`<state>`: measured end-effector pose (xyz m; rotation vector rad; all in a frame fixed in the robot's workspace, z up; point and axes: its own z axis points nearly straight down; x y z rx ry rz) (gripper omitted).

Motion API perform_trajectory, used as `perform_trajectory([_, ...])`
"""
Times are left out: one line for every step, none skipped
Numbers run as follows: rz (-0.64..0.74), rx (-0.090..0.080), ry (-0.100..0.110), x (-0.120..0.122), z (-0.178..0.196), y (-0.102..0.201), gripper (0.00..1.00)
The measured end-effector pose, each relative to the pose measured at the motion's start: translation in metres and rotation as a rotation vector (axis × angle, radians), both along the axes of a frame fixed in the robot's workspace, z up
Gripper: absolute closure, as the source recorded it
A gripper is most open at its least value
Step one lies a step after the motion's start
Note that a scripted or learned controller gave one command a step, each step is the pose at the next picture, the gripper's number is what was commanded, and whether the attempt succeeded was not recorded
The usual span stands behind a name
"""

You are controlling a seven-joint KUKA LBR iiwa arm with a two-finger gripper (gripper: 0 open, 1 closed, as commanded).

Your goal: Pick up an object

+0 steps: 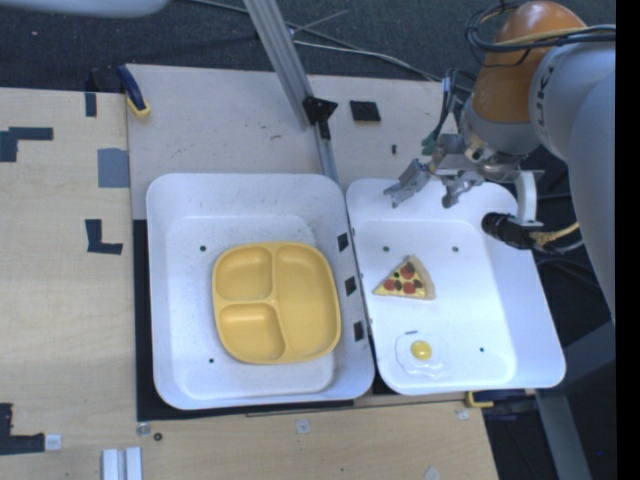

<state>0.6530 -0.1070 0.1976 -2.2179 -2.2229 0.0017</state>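
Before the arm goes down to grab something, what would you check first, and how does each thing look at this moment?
1. Something to pick lies in the right bin: ok, a pizza slice and a fried egg.
2. The two lie apart, so one can be taken alone: ok.
3. Gripper carries nothing: ok, its jaws stand open with nothing between them.
4. Gripper is above a target: not ok, it hangs over the bin's far edge, away from both items.
5. Flat items offer the jaws a hold: cannot tell.
6. The yellow divided plate sits in the left bin, out of the way: ok.
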Motion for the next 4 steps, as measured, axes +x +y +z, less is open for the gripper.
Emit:
perform_trajectory([0.001, -0.002, 0.003, 0.009, -0.055, -0.001, 0.00])
perform_trajectory([0.000, -0.002, 0.004, 0.008, -0.110, 0.000, 0.00])
perform_trajectory([0.002, -0.002, 0.001, 0.009, -0.097, 0.000, 1.00])
perform_trajectory([-0.001, -0.001, -0.004, 0.013, -0.045, -0.009, 1.00])
